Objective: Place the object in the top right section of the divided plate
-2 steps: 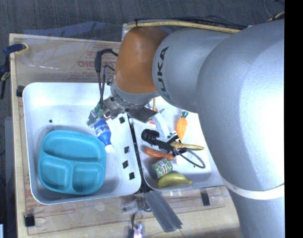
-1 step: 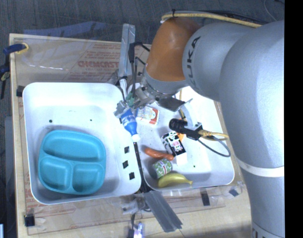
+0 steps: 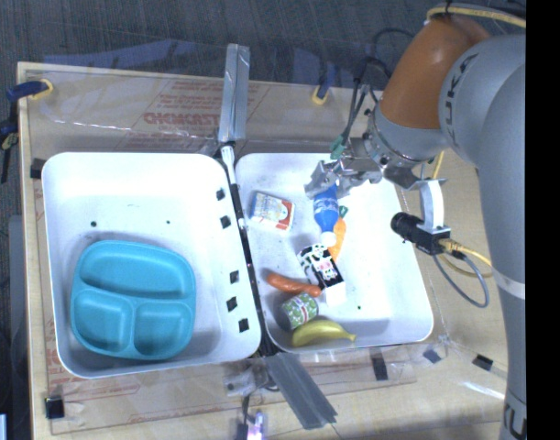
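Claw (image 3: 327, 178) low in right bin (image 3: 403, 282), over blue bottle (image 3: 326, 211); finger spread impossible to tell. Bottle lying among carton (image 3: 271, 211), carrot (image 3: 292, 283), banana (image 3: 322, 334). Blue divided plate (image 3: 133, 298) in left bin (image 3: 124, 177)

red block lettering (image 3: 181, 117) runs across the clear sheet on the bench, at about eleven o'clock from the divided plate (image 3: 133, 297), just above the left bin's (image 3: 124, 186) far rim; it looks like "chemcast", though the glare blurs it, and the finer red lines around it are too small to read. the small carton (image 3: 271, 211) and the round can (image 3: 300, 311) in the right bin (image 3: 389, 287) carry print, none of it legible.
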Controlling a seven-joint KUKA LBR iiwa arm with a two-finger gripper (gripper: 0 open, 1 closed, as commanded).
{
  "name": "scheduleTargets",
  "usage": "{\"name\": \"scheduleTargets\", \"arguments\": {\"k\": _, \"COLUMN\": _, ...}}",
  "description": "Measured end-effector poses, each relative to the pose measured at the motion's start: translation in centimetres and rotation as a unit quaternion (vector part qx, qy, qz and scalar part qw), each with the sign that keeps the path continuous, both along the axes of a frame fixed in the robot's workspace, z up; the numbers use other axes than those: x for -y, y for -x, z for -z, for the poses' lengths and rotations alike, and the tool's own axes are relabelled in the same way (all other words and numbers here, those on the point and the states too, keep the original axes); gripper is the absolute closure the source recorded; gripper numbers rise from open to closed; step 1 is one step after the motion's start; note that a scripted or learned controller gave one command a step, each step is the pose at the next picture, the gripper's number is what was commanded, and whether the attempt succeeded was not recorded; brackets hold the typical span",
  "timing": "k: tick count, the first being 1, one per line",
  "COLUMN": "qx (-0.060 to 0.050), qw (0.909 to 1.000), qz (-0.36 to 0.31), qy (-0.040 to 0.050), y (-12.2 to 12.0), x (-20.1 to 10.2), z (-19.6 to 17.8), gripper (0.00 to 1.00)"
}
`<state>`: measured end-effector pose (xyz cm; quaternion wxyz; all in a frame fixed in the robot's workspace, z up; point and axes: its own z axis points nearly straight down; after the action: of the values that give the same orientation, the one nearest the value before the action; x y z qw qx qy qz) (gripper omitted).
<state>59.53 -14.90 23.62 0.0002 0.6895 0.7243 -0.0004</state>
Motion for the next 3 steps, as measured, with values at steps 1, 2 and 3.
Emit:
{"name": "scheduleTargets", "arguments": {"k": 1, "qx": -0.001, "qw": 0.9994, "qz": -0.035, "qy": -0.0006, "y": 1.3, "x": -7.6, "z": 2.1, "gripper": 1.00}}
{"name": "scheduleTargets", "arguments": {"k": 2, "qx": -0.002, "qw": 0.9923, "qz": -0.124, "qy": -0.0008, "y": 0.2, "x": -13.3, "z": 4.5, "gripper": 1.00}}
{"name": "scheduleTargets", "arguments": {"k": 3, "qx": 0.000, "qw": 0.9934, "qz": -0.115, "qy": -0.0008, "y": -0.5, "x": -26.8, "z": -4.4, "gripper": 1.00}}
